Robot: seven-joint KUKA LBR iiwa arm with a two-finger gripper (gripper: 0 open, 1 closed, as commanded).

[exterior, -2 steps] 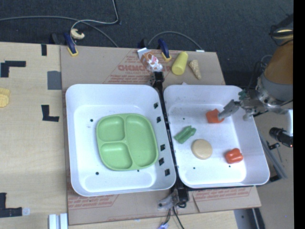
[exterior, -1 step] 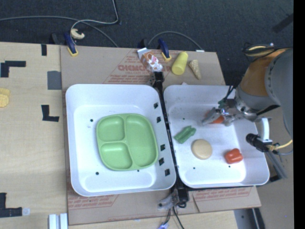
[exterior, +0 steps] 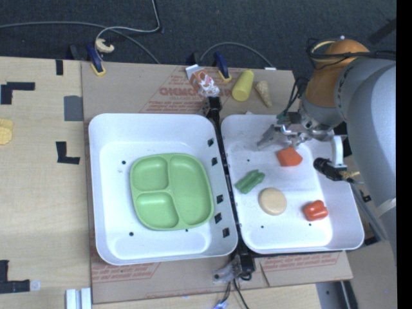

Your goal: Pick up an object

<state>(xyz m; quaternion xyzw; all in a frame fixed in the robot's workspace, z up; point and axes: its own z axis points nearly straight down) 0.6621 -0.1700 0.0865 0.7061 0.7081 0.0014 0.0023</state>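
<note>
Camera view: the hand is seen spread apart just above the orange block; it should be centred over before closing.

We see a robotics lab: clamped cardboard on a taped desk, loose cables, twin white bins.

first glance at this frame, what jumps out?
The green divided plate, alone in the middle of the left bin. Then the grey arm reaching in from the right, its gripper low over the right bin, just above an orange block, with a green pod, cream round piece and red piece scattered nearby.
</note>
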